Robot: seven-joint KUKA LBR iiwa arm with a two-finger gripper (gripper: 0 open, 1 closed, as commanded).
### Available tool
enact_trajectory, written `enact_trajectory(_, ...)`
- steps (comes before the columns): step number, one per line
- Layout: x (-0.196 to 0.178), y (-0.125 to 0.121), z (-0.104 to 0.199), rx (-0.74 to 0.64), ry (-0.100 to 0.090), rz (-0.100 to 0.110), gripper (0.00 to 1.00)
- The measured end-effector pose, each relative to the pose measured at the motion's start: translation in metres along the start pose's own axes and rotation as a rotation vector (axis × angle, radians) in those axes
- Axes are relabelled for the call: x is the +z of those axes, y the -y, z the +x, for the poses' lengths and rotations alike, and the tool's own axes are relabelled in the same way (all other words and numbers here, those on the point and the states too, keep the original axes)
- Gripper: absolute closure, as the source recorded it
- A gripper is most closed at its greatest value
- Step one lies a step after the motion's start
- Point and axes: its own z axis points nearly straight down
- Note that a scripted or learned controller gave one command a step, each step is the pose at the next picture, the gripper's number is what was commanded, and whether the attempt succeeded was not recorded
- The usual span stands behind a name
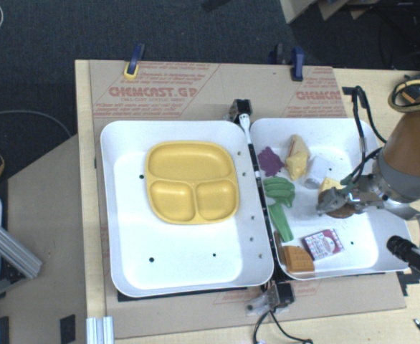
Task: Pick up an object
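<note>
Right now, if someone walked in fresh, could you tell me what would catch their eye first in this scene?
The yellow three-compartment tray stands out first, lying alone in the left bin. Next comes the clutter in the right bin: a purple piece, a green toy, a cream-coloured object, a maroon packet and a brown cracker-like block. The gripper reaches in from the right, low over that bin's middle.

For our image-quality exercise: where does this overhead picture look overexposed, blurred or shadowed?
Camera view: the shallow white right-hand bin is bright and washed out; the claw is soft and hard to resolve; the yellow three-compartment plastic tray is evenly lit, with faint shadows along its dividers.
</note>
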Motion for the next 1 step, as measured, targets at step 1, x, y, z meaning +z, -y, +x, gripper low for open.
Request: enact_trajectory(1,-0.0623,0.0017,-0.0050,0.001,0.000,-0.001,1.00)
